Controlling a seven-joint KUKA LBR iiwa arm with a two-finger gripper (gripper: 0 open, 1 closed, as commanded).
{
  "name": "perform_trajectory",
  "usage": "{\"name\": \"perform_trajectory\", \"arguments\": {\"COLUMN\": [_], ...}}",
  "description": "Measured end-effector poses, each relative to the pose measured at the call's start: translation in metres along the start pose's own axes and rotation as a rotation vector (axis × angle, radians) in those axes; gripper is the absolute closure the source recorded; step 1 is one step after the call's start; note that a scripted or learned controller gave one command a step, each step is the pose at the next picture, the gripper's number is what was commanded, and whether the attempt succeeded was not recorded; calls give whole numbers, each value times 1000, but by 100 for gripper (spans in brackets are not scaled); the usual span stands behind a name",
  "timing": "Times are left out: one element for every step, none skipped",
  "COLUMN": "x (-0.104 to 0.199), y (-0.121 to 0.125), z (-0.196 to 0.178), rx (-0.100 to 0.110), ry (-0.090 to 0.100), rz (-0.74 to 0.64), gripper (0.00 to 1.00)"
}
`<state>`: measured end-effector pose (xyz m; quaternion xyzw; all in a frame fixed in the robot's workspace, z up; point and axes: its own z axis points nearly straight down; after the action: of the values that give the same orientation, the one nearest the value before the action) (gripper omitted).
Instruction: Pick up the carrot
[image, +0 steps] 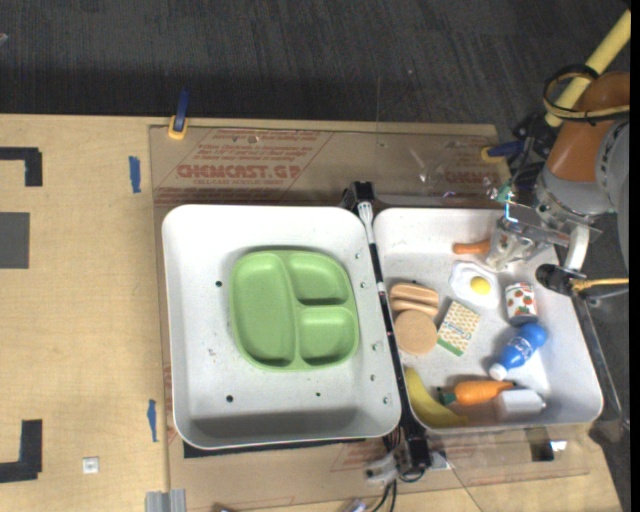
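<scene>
Faintly, red cardboard lettering (238, 170) unreadable, fingers (512, 247) by carrot (470, 247), grip unclear.

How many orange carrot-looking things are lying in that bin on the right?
2. One carrot lies near the front of the right bin, beside the banana. A smaller orange piece lies at the back, next to the hand. Others could be hidden beneath it.

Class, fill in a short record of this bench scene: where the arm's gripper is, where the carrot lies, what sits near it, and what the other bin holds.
gripper: at the right bin's far right corner
carrot: near front edge of the right bin
carrot's neighbours: banana, blue bottle
left bin: green divided plate
carrot held: no
</scene>
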<state>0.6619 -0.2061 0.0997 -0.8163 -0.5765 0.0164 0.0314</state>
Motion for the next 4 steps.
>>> {"name": "perform_trajectory", "arguments": {"x": [0,0,1,1], "y": [0,2,1,1], "z": [0,10,11,11], "rx": [1,-16,-7,-8], "ry": [0,1,4,1], "rz": [-1,-137,-45,-62], "gripper": [0,0,0,0]}}
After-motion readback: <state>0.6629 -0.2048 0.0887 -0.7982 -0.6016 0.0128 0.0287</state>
